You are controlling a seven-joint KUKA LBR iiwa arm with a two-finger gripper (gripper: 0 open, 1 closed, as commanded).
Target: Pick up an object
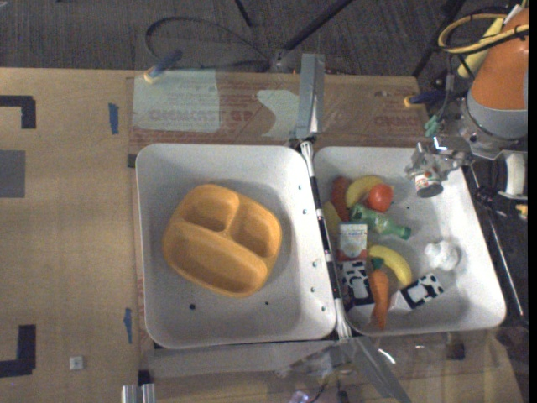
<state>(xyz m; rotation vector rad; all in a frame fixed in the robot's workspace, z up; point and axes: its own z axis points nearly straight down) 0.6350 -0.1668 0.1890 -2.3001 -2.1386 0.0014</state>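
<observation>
Left bin [159, 309] is holding an orange divided tray [222, 238]. Right bin [478, 288] is holding toy food: bananas, carrot [380, 296], green bottle [382, 222], tomato [379, 197]. Gripper [426, 175] is hovering over the bin's upper right corner; grip state unreadable.

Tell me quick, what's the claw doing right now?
Claw: over the right bin's upper right corner; open or shut cannot be told, nothing visibly held.

Soft, even light (slightly blurred throughout), faint shadows.
</observation>
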